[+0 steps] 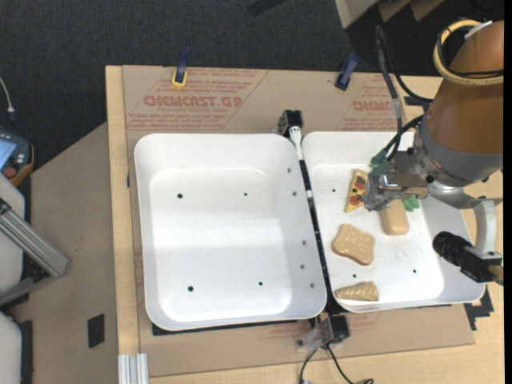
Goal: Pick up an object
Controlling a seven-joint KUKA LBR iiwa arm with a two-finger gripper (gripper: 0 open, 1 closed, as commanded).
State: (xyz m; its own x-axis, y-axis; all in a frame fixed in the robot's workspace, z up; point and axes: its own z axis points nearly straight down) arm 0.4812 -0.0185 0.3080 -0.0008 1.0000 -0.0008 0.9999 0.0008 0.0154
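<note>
Bright, even overhead light; white bins (224,238) nearly glare, shadows soft, focus slightly soft.

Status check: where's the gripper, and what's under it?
Gripper low in right bin, among pizza slice, pale block, green piece. Bread slice close by. Grasp unconfirmed.

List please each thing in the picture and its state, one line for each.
Gripper: low over the right bin, among the food items.
Pizza slice: lying flat, beside the gripper.
Bread slice: lying flat, apart from the others.
Bread roll: lying near the front rim.
Tan block: lying partly under the gripper.
Right bin: holds all the items.
</note>
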